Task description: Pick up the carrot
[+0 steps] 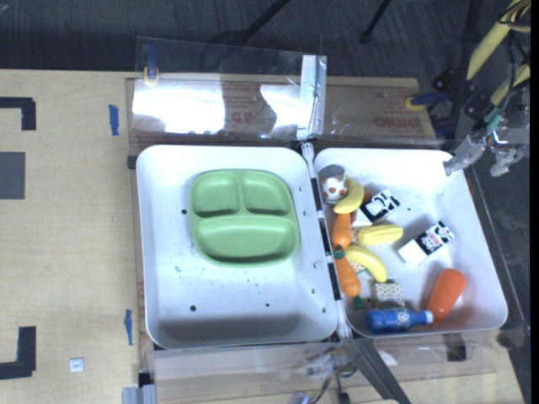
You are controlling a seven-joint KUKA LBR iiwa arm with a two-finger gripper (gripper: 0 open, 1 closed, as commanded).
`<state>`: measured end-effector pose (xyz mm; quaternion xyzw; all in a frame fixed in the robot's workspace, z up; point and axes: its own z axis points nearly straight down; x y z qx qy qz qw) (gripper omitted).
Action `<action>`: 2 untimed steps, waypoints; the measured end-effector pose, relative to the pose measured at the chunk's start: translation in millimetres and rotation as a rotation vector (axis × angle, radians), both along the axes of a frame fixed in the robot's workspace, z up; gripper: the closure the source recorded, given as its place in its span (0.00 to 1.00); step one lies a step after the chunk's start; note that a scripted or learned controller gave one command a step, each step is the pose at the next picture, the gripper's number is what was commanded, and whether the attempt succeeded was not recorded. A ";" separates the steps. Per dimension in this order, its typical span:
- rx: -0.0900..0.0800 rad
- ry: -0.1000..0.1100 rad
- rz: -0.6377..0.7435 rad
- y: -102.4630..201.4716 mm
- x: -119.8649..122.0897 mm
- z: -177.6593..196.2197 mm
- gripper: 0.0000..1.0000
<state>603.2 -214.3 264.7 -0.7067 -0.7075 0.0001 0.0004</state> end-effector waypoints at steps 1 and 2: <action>0.000 0.000 0.000 0.0 0.0 0.0 0.00; 0.001 0.001 0.291 92.1 33.1 -107.7 0.00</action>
